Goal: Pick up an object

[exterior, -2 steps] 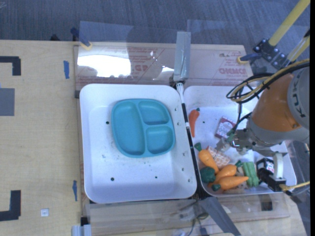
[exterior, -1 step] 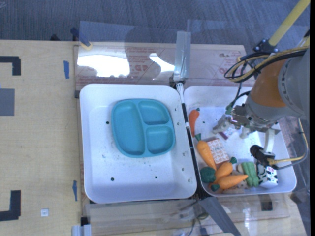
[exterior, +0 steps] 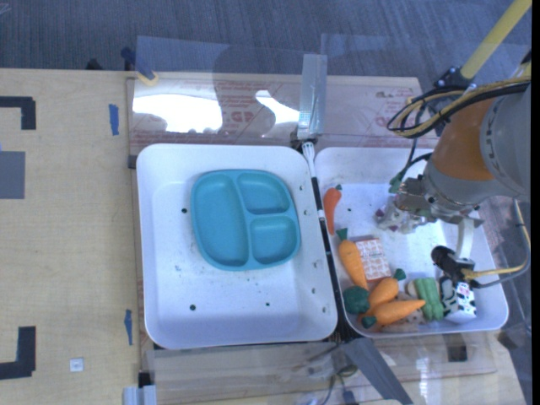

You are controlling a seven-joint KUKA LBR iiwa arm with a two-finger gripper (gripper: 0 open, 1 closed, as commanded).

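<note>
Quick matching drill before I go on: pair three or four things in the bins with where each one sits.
Things:
1. blue divided plate
2. small carrot
3. black-and-white cow toy
4. cracker packet

Places:
A. near right corner of the right bin
B. middle of the left bin
C. right bin, against the wall between the bins
D. middle of the right bin, beside a carrot

Pairs: 1-B, 2-C, 3-A, 4-D

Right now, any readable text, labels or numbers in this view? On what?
None readable.
Clear panel behind the bins: faint red print, too blurred to read.
Small patterned packet in the right bin: reddish markings, too small to read.
Blue divided plate: no markings visible.
</note>
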